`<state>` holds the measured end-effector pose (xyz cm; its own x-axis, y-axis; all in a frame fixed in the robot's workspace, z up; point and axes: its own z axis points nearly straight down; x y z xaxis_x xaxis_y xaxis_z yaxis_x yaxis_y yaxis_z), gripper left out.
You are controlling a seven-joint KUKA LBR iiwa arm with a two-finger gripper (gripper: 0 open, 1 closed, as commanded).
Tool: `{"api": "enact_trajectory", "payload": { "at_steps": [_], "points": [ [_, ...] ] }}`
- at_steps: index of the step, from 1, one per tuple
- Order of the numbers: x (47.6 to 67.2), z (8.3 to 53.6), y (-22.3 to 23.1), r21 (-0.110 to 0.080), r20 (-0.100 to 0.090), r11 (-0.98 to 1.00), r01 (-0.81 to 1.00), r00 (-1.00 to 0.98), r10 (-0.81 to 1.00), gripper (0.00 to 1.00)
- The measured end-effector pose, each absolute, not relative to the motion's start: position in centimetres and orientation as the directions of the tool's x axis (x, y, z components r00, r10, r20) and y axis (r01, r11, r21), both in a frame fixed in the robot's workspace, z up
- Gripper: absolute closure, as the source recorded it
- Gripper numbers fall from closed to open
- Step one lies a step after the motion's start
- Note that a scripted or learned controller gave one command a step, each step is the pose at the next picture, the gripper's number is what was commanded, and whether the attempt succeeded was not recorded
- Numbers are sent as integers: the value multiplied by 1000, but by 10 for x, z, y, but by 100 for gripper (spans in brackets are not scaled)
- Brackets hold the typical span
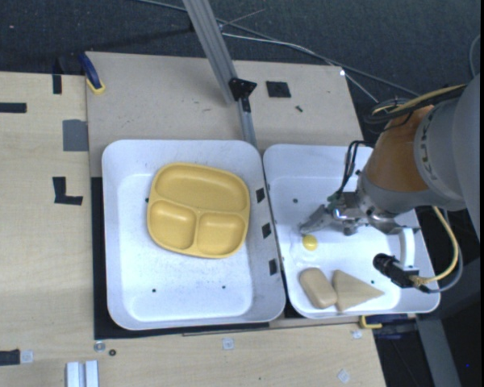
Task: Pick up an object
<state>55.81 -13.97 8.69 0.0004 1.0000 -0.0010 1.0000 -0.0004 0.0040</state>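
In the right bin (pixel 284 168) lie a small yellow ball (pixel 309 243), a tan rounded lump (pixel 315 288) and a tan wedge (pixel 355 291) near the front wall. My gripper (pixel 313 222) reaches in from the right, its tip just above the yellow ball. The grey arm with its orange band (pixel 397 164) hangs over the bin's right half. Nothing shows between the fingers.
The left bin (pixel 121 240) holds a yellow three-compartment plate (pixel 198 209). A grey metal pole (pixel 214 39) slants down to the bins' shared back edge. Black cables and a black connector (pixel 390 268) hang by the right bin's right wall.
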Motion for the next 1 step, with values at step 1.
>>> {"api": "enact_trajectory", "payload": {
  "at_steps": [1],
  "points": [
    [560, 100, -139, 12, -2, 2, 1000, -2, 1000, 100]
  ]
}}
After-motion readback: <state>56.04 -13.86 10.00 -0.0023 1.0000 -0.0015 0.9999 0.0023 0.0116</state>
